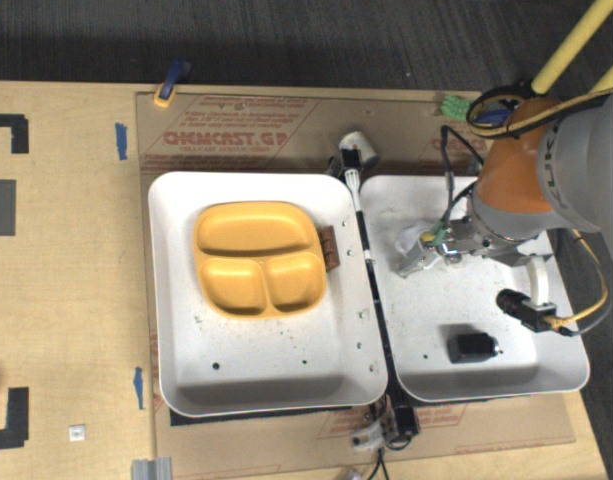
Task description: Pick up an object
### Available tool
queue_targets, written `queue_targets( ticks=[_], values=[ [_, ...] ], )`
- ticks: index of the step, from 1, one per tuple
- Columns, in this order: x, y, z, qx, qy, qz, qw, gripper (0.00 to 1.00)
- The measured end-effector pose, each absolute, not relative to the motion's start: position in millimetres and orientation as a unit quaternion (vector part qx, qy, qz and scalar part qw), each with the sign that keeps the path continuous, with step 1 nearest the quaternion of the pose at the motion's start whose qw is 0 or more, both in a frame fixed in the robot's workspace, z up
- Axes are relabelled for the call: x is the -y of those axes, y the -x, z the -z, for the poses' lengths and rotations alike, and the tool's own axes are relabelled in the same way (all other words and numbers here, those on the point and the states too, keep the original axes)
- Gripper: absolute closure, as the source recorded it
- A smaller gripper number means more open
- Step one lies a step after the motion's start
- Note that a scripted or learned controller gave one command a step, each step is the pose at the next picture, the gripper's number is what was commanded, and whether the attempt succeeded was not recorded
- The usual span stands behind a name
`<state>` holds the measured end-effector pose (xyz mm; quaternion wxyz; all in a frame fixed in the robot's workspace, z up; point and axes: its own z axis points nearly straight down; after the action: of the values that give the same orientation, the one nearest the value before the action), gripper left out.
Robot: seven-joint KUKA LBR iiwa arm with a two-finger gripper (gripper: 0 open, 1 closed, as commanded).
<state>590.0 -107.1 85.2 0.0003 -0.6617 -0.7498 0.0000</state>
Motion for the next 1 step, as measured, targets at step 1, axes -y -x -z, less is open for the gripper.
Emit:
queue_targets(
  ticks=[1],
  values=[
    [98.3,-643.1,-85.2,0.780,0.626,0.0007,-0.002,0.00]
  ],
)
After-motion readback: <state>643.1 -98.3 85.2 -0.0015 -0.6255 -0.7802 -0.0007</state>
